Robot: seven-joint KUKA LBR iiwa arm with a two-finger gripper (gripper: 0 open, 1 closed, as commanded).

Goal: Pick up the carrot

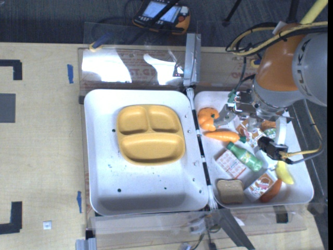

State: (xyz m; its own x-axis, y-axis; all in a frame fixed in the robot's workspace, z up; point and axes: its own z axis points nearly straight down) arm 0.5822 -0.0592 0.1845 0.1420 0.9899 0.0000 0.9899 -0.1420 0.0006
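**Closing in on the carrot, grasp not yet made**

Hovering over the right bin [304, 189], my arm [289, 61] reaches in from the right with its gripper [235, 108] low over the bin's upper part. I cannot tell how far the gripper is open, and I see nothing between its tips, so I count it as carrying nothing.

The carrot [222, 136] lies on its side near the bin's left wall, pointing left, just below the orange [207, 117] and just above the green bottle [245, 157]. The gripper sits near it, above and to its right, apart from it as far as I can judge.

I read this as the approach step. Next, I judge, the gripper must shift down-left until it straddles the carrot across its narrow width, then descend and close. The orange and bottle crowd both sides, so there is little room for error.

The left bin [99, 191] bears a yellow tray [151, 133], which plays no part here.

The wrist hides the clutter beneath it; small packets [248, 132] there are hard to identify. The gripper's own shape blurs into wires and dark parts, and its height above the bin floor is unclear
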